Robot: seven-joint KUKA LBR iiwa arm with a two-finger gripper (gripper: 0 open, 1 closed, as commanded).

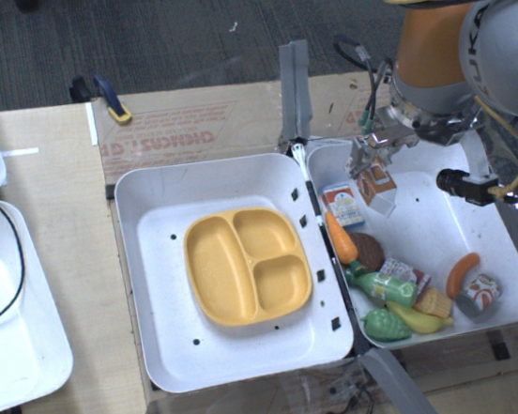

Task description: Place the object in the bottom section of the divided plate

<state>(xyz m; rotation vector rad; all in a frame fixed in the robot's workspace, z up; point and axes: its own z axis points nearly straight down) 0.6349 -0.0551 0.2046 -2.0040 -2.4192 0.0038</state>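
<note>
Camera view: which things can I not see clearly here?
- Gripper: small and cluttered, so its grip on the orange-and-white carton below it is unclear.
- Carton labels: print too small to read.
- Toy food pile: items overlap, hiding lower ones.
- Arm: cut off by the right edge.

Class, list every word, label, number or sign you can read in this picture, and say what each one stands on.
Red printing on the cardboard sheet: upside down and faint, not reliably readable.
Label on the small carton in the right bin: too small to read.
Print on the can: blurred, unreadable.
Label on the green bottle: too small to read.
Yellow divided plate: no text.
</note>
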